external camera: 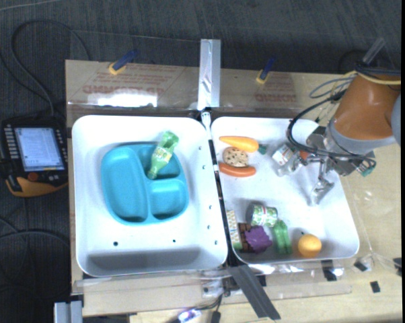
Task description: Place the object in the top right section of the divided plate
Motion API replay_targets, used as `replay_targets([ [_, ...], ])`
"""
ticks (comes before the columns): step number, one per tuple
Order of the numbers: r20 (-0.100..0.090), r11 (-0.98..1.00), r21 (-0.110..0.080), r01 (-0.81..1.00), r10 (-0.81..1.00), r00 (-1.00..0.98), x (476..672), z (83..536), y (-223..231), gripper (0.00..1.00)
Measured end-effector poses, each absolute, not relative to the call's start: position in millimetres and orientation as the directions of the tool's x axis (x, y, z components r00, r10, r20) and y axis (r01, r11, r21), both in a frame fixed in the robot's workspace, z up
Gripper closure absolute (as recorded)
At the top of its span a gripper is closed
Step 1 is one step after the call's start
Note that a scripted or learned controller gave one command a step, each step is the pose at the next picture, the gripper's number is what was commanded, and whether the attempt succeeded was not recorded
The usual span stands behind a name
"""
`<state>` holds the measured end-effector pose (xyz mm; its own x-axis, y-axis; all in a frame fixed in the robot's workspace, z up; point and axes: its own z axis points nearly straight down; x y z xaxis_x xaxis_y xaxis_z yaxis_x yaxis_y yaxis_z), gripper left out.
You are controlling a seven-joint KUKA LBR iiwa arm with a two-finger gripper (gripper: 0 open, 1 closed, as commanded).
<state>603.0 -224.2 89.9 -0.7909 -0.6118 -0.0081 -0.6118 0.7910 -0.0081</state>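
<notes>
- Your arm [367,110] comes in from the right, orange band up top, wrist bent down over the right bin [337,210].
- The pincer [321,188] hangs low over bare white floor in that bin's right half; from here you cannot tell whether it is apart or together, and nothing shows clamped in it.
- Nearest you, along the right bin's front edge: an orange fruit [310,245], a green piece [281,237], a purple item [258,238] and a small green-and-white can [264,215], all bunched close.
- Farther back in that bin: a sausage [237,170], a cookie [235,156] just behind it, and an orange carrot-like piece [238,142] behind that.
- Over in the left bin [95,241], the blue divided plate [145,182] sits a bit back of centre.
- Your task thing, the green bottle [161,155], lies tilted across the plate's top right section, cap end poking over the plate's back rim.
- The surface [142,79] under both bins is brown board with two clips at the back, one blue-and-yellow, one yellow.
- Off to the left, on dark carpet, a pendant [31,155] with a lit screen rests among black cables.
- Hard to read: the small cluttered part [284,157] beside the wrist, and the print on the board.
</notes>
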Motion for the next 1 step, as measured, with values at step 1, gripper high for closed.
replay_targets([
  [1, -0.009, 0.791, -0.008, -0.612, -0.612, -0.791, 603.1, 89.9, -224.2, 0.0],
])
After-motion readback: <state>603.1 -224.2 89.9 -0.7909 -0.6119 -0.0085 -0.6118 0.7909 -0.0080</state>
